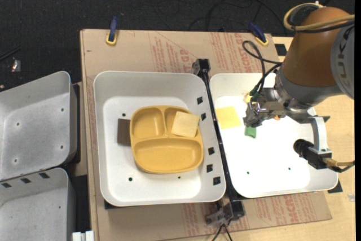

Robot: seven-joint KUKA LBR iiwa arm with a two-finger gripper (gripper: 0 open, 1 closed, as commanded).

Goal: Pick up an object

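Reaches in from the right, orange band (316, 45) uppermost, grey wrist (293, 96) bent down and leftward. Gripper (252, 120) low, pointing down-left; its tip seemingly close to the surface.

bins (113, 178): matt white plastic | divided plate (163, 152): smooth yellow plastic | bench board (163, 48): printed cardboard

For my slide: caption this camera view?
Claw over a green block in the right bin; yellow tray in the left.
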